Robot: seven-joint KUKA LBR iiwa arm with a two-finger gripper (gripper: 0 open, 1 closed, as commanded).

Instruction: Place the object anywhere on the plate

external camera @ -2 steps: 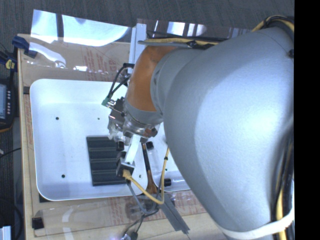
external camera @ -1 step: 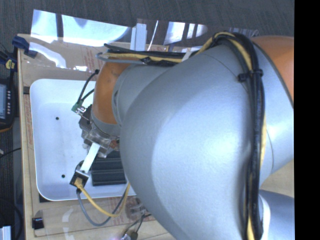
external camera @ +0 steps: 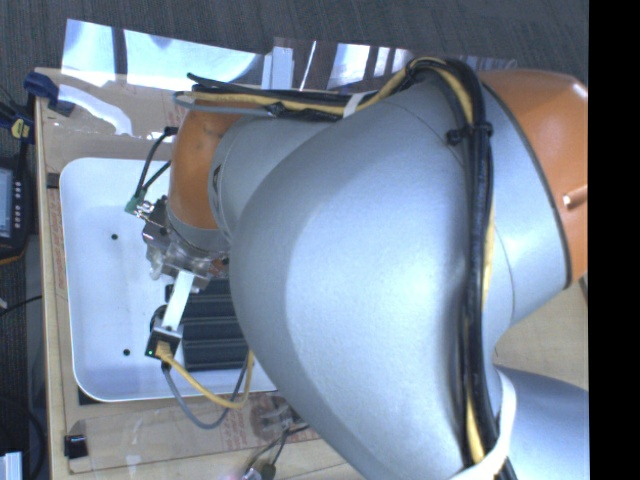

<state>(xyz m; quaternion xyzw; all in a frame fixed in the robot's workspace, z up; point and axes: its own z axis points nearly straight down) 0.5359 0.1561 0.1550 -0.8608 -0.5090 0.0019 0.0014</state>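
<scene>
The arm (external camera: 400,268) covers most of the scene, so which thing is the task's object, and how it lies relative to the pincer (external camera: 190,263), I cannot tell. The one candidate is a dark ribbed block (external camera: 215,333), directly under the wrist and touching or nearly touching the pincer's metal base. Whether it rests in the bin or belongs to the robot is unclear.

The white bin (external camera: 95,268) on the camera's left is smooth, slightly glossy plastic, shallow, with rounded corners. Two small dark specks dot its floor. It sits in a pale wooden tabletop (external camera: 130,446), whose frame borders it on the left and near sides. The dark block is rectangular, with fine parallel ridges across its top and a matte finish. The arm's shell is smooth grey, bulging and rounded, and the orange band (external camera: 190,168) above the wrist is glossy. A black and yellow cable bundle (external camera: 478,218) is strapped over the casing.

The pincer hangs over the right part of this bin, its base a cluster of bare metal. Whether it is spread or closed cannot be told, nor whether it holds anything
</scene>
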